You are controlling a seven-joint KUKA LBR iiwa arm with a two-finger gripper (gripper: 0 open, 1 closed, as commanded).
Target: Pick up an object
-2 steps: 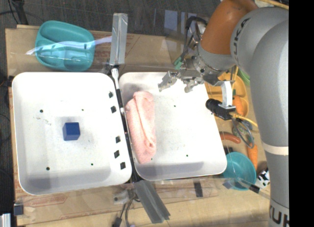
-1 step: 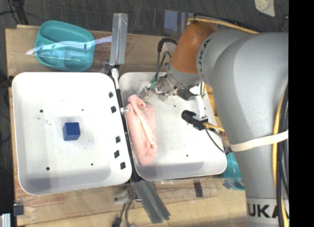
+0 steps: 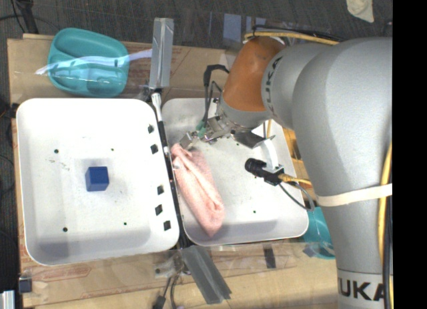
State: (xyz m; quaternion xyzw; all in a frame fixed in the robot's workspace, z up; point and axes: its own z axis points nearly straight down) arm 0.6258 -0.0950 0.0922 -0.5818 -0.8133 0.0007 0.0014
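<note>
The grey arm (image 3: 333, 134) hangs its pincer (image 3: 200, 134) over the right of 2 white bins (image 3: 267, 224). Just below it lies a pink soft cloth roll (image 3: 199, 191), ungrasped; pincer state unclear. Well left sits 1 small blue cube (image 3: 97, 177). Nothing lifted yet.

The arm (image 3: 340, 134) is thick, smooth and light grey, with rounded segments. An orange band (image 3: 248, 77) wraps it above the wrist. White "UKA" letters (image 3: 363, 291) show low on its base. A thin black cable (image 3: 210, 77) loops beside the wrist, and the small metal claw (image 3: 200, 133) sits beneath it.
</note>
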